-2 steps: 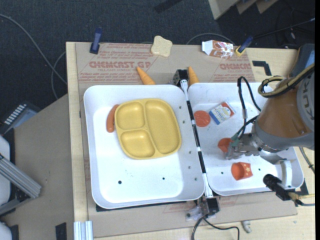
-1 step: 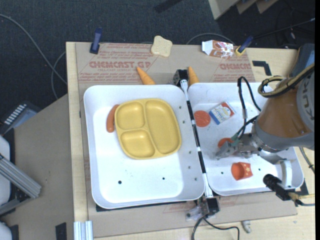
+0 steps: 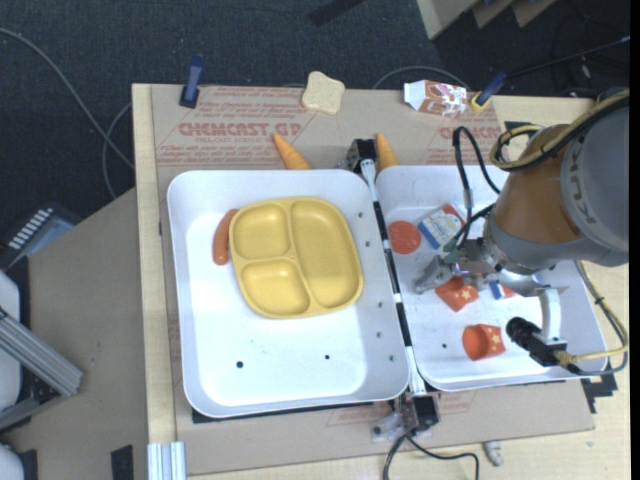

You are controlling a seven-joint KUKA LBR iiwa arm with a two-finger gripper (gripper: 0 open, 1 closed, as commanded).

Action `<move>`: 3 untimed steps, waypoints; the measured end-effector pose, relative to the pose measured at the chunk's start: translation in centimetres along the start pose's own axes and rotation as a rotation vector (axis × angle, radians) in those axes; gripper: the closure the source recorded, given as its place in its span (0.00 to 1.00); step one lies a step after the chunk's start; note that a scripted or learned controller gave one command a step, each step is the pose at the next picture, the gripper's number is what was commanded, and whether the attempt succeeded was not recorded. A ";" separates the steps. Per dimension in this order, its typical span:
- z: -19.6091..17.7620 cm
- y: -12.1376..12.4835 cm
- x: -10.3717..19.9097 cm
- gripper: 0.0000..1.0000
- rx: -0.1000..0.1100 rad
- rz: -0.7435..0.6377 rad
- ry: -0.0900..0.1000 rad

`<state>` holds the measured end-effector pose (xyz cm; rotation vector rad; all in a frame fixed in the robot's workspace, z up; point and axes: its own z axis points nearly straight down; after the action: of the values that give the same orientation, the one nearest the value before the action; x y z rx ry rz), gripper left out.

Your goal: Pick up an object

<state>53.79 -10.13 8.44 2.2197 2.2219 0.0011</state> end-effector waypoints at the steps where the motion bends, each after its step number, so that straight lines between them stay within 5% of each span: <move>1: -1.0 0.0 0.0 1.00 -0.002 0.001 -0.001; 2: -1.0 0.0 0.0 0.00 -0.002 0.001 -0.001; 3: 0.0 7.4 -4.3 0.00 0.000 0.001 -0.001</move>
<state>61.16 -14.42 8.48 2.2199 2.2208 0.0001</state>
